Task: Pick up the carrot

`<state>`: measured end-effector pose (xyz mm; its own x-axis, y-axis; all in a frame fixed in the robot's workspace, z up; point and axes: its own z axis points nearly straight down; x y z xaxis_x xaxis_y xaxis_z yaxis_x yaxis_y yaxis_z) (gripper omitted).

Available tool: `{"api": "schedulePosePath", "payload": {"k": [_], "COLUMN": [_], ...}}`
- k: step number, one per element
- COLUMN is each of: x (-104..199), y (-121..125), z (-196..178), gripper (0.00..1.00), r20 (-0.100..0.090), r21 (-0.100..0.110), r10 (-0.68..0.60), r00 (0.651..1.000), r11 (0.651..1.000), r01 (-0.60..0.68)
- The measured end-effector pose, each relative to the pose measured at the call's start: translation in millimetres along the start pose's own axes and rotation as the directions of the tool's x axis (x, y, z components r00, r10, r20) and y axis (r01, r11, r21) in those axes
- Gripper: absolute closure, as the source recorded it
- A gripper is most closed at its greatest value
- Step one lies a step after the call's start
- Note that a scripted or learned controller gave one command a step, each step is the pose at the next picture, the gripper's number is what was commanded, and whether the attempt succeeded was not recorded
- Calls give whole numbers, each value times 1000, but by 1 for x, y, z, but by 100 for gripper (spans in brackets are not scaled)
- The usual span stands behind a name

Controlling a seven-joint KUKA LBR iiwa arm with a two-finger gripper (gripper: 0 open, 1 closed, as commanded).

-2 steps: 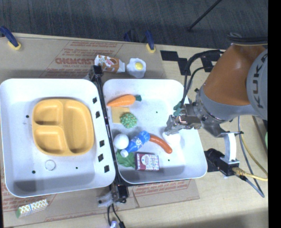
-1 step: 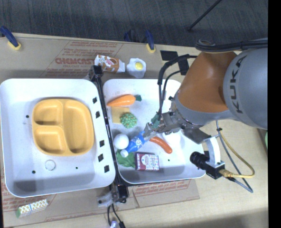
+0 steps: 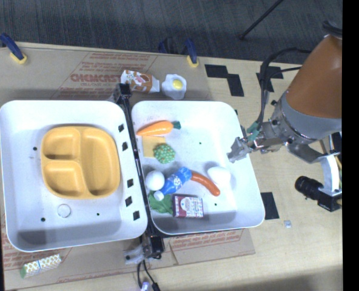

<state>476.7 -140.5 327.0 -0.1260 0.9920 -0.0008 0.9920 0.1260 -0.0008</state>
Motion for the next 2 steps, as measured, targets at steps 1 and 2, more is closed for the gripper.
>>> {"api": "schedulePosePath", "payload": {"k": [1, 2], "x": [-70, -69], "y": [-9, -9], "z": [45, 35], "gripper": [100, 100], "r20": [-2, 0], "r21": [3, 0], "r10": [138, 81], "r00": [990, 997], "r11": [990, 997], "r01": [-138, -81]}}
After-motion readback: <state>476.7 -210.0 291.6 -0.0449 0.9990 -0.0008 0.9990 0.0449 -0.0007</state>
